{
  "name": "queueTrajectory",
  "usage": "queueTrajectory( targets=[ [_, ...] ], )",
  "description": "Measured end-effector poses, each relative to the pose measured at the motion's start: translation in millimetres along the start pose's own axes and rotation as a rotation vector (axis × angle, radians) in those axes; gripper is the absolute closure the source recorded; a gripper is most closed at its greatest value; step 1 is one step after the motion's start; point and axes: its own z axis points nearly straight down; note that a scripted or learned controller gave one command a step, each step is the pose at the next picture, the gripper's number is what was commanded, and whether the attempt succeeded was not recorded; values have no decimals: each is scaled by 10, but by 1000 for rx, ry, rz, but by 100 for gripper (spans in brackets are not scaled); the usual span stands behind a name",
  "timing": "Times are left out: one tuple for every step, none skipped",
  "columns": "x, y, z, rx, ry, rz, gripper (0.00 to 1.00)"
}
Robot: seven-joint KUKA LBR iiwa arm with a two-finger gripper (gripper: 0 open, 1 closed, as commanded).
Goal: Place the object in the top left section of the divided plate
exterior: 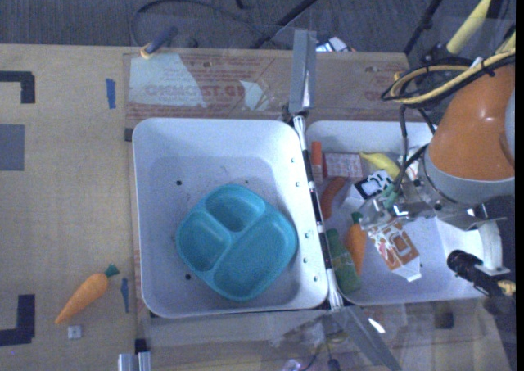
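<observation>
Your target, the divided plate (237,240), lies flat in the left bin (155,148), turned at a slant, all three of its sections bare. The one you want, the top left section (239,205), is one of the two small ones, and it sits nearest the bin's middle, so it should be reachable from above without crowding a wall.

The things to pick from lie in the right bin (458,275), heaped against the wall it shares with the left bin, likely because they were tipped in loose rather than arranged. You can count there one small carrot (355,246), one green piece (342,261) just beside it along the wall, one printed white packet (395,248), one yellow piece (378,161) near the far edge, one reddish packet (342,165) and one reddish-brown piece (332,192). Which of these is meant as the object you cannot tell from the task alone.

The tool (391,204) hangs over that heap, close above the packet and the carrot, below the arm's orange band (475,136). You cannot tell how far it is open, nor whether it has hold of anything; the arm's own bulk and cables cover it.

Outside the bins, a second, larger carrot (83,296) rests on the surface (57,197) at the left, well apart from the plate. That makes two carrots, two bins, one plate.
</observation>
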Motion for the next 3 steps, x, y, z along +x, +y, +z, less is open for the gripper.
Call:
queueTrajectory(
  targets=[
    [625, 304, 321, 1, 0, -23, 100],
    [1296, 156, 315, 2, 1, -204, 100],
    [1605, 399, 1136, 1, 0, -172, 100]
  ],
)
